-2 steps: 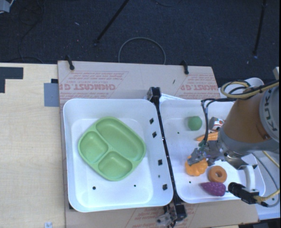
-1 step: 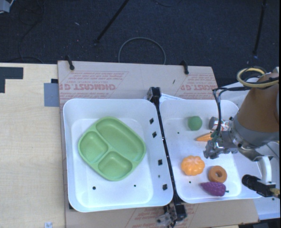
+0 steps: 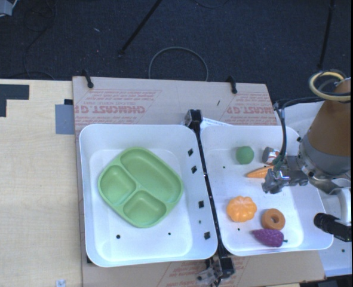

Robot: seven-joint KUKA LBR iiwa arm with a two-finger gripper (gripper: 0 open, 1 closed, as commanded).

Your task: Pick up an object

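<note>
The right bin (image 3: 307, 235) holds several toy foods. A green ball (image 3: 244, 155) lies at the back and an orange carrot (image 3: 257, 173) just below it. Nearer the front are an orange pumpkin (image 3: 241, 208), a brown donut (image 3: 273, 219) and a purple bunch of grapes (image 3: 267, 237). My gripper (image 3: 273, 174) reaches in from the right and sits low at the carrot's right end, which it partly hides. I cannot tell whether it touches the carrot.
The left bin (image 3: 98, 244) holds a green divided plate (image 3: 140, 186). A black divider rail (image 3: 203, 184) runs between the bins. The arm's grey and orange body (image 3: 331, 130) stands over the right bin's far right side, with cables looping above it.
</note>
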